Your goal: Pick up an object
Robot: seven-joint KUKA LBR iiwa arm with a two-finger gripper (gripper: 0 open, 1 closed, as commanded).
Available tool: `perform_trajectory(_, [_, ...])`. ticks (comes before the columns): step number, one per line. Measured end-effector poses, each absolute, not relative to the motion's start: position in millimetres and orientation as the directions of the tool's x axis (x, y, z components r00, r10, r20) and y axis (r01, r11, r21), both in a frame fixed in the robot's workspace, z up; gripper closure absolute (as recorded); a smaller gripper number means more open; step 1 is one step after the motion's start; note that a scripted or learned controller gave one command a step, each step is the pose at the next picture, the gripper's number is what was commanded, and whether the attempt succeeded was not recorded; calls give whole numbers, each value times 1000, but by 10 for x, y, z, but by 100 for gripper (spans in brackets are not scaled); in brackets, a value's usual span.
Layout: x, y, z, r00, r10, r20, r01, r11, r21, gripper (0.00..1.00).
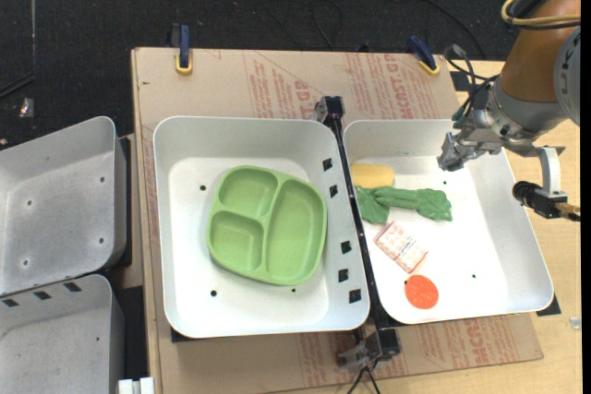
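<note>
You saw the gripper (455, 154) hanging over the right bin (517, 240) near its 1 o'clock corner, at the end of the grey arm (540, 60) that came in from the 3 o'clock side. Whether it was open or shut you could not tell, and nothing showed in its grasp. Inside that bin a yellow block (372, 174) lay at about 10 o'clock, just beside a green cloth-like piece (406, 203) that stretched toward the middle. A small pink-and-white packet (401, 245) sat at roughly 7 o'clock of the bin's centre, and an orange disc (422, 292) lay near the 6 o'clock edge. The left bin (185, 291) held a green divided plate (268, 224), lying flat near its middle
</note>
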State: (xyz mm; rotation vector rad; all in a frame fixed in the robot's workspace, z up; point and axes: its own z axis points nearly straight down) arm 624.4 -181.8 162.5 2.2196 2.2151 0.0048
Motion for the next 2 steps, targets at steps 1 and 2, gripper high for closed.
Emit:
perform_trajectory(1, [6262,-1767,2072,-2,1000,-2,1000,2,7,100])
perform_trajectory(2, [6277,-1768,2520,-3,1000,-2,1000,3,7,100])
